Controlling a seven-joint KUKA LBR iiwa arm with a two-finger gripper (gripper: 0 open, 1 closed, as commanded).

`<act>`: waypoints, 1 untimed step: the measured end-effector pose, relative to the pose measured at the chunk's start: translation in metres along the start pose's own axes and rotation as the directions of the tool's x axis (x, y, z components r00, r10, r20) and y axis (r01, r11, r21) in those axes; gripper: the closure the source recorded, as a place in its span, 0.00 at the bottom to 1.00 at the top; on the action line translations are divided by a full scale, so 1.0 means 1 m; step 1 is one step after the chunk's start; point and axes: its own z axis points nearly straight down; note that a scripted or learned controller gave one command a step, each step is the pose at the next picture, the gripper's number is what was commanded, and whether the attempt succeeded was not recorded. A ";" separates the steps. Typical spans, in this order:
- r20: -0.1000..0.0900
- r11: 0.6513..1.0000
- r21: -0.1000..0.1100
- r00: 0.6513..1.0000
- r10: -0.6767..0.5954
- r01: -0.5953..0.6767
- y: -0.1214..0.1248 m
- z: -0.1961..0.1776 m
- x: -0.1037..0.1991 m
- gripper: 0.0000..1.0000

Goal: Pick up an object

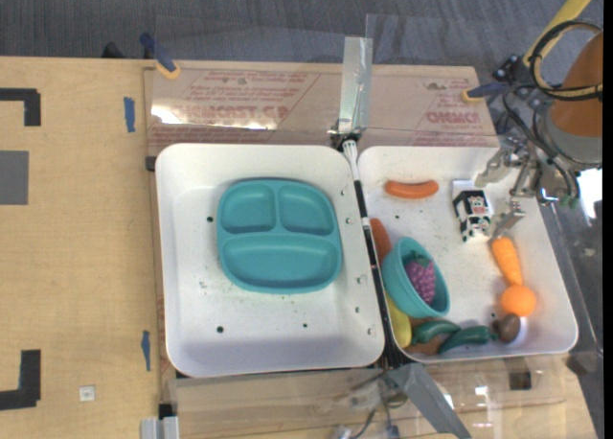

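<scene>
My gripper (505, 193) hangs over the far right part of the right bin (560, 284), reaching in from the right under the orange-banded wrist. It stands open with nothing between its fingers. A small black-and-white cow toy (472, 215) lies just left of it, apart from the fingers. An orange carrot (506, 258) lies below the gripper, and an orange fruit (518, 300) sits nearer the front. A sausage (411, 189) lies at the back of this bin.
A teal bowl (407, 288) holding purple grapes (422, 279) leans by the right bin's left wall, with a banana (398, 324), a green vegetable (458, 336) and a brown item (508, 328) along the front. The left bin (182, 265) holds a teal divided plate (279, 235).
</scene>
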 end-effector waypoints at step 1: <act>0.048 0.993 -0.002 0.992 0.117 -0.117 -0.003 0.016 0.030 0.00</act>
